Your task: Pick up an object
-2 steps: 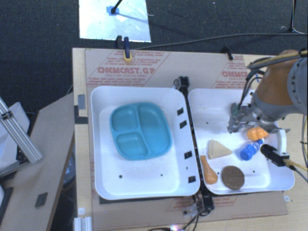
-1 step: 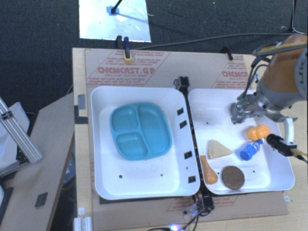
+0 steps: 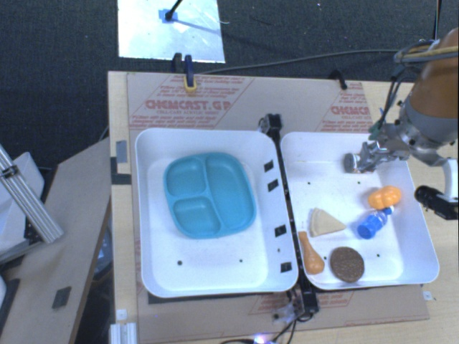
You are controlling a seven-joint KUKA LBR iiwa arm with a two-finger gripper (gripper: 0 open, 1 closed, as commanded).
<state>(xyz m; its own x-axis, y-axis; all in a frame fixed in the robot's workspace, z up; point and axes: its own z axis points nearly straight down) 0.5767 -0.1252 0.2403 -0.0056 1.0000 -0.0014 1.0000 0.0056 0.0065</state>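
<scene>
Gripper [image 3: 356, 162] of the grey arm hangs over the upper part of the right bin [image 3: 319, 149], and I cannot tell its state; nothing is seen held by it. Below it in this bin lie, apart from it, an orange piece [image 3: 385, 197] touching a blue bottle [image 3: 372, 224], a pale wedge [image 3: 327, 222], a round brown disc [image 3: 347, 263] and an orange carrot-like shape [image 3: 310, 252]. Left bin [image 3: 158, 264] holds a smooth blue divided plate [image 3: 209, 194].
</scene>
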